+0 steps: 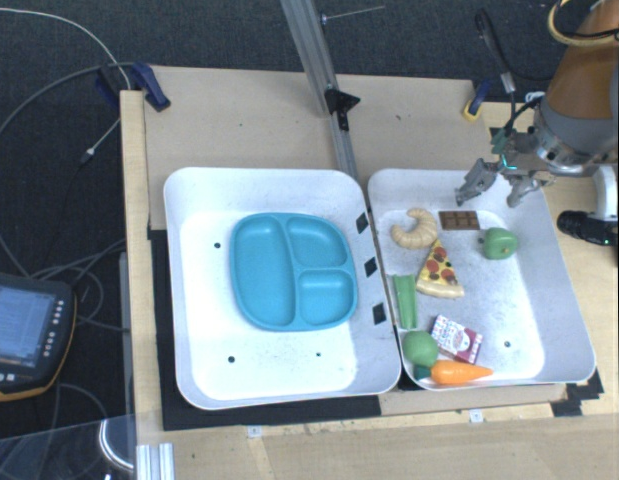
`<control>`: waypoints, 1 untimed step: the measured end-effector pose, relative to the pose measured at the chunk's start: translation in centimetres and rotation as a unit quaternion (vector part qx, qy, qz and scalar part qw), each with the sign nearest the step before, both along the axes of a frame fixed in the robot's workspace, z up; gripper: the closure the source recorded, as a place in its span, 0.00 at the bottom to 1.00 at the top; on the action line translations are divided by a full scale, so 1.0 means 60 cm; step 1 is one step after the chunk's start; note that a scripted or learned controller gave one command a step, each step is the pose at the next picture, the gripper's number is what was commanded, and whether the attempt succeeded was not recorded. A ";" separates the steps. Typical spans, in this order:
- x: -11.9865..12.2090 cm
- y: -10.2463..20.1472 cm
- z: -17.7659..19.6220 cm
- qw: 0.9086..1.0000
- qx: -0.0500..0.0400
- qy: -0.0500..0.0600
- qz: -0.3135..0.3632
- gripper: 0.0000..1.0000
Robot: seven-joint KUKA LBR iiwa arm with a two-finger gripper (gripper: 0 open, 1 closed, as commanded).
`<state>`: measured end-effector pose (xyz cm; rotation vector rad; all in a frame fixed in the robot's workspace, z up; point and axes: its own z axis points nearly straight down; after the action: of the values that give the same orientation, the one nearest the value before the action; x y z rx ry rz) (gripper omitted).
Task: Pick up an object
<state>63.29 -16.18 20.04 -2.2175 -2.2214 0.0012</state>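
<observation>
End effector (pixel 497 182) spread above right bin (pixel 549 298)

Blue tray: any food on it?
No. The blue tray sits bare in the left bin; the food lies in the right bin.

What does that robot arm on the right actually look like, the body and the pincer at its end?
The arm has a rounded grey body with a broad orange band above the wrist and a yellowish cable looping near its top. At its end sits a small grey metal pincer with two thin prongs, and a speck of green shows at its base.
</observation>
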 end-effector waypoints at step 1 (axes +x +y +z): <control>0.000 0.000 0.000 1.000 0.000 0.000 0.000 0.00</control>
<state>63.29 -16.18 20.04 -2.2175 -2.2216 0.0018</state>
